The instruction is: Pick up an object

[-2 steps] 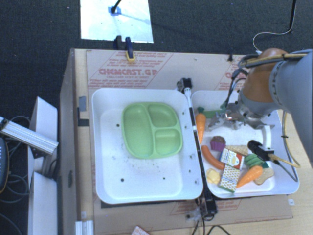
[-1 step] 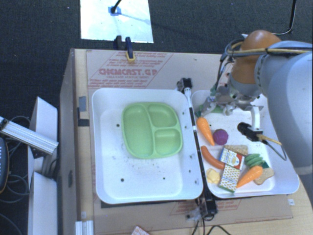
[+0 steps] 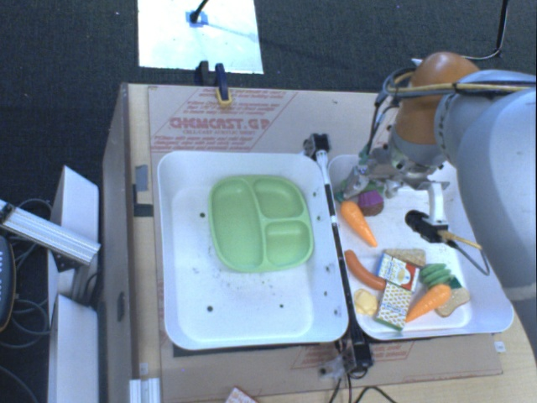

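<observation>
Hovering over the right bin, the gripper sat just above a purple toy; its jaw state could not be told, so a straight, centred descent seemed wisest

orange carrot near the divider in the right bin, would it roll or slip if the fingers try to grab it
The orange carrot looks tapered and rounded, so it may well roll sideways if nudged. Its smooth, plastic-looking surface suggests the narrow tip could squirt out of a pinch; the thicker end seems safer. It appears a light toy lying flat on the right bin, so it probably lifts easily.
</observation>
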Robot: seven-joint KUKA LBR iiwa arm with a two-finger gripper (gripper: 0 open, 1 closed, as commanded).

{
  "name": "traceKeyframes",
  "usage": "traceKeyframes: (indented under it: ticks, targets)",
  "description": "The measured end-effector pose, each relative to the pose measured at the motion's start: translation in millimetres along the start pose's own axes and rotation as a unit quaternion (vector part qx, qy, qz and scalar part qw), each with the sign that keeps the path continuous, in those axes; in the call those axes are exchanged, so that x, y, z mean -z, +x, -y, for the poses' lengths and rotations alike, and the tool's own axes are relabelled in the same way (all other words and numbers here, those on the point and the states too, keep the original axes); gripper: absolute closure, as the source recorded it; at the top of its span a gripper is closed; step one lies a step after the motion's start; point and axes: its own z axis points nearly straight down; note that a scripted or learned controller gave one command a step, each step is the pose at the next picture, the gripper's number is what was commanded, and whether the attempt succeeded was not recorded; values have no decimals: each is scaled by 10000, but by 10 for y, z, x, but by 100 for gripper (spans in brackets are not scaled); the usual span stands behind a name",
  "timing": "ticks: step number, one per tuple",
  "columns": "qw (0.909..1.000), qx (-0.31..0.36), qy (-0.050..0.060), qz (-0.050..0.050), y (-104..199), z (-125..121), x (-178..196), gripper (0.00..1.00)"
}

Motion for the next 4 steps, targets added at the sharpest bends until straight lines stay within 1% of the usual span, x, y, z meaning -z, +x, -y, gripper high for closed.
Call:
traceKeyframes:
  ticks: [1, 2, 3, 4]
  targets:
    - [10000, 9, -21, -5, 8, -12, 111, 100]
    - [10000, 13, -24, -4, 9, -12, 110, 0]
    - [10000, 7, -55, -27, 38, -26, 12, 0]
    - [10000, 9, -53, -28, 45, -26, 12, 0]
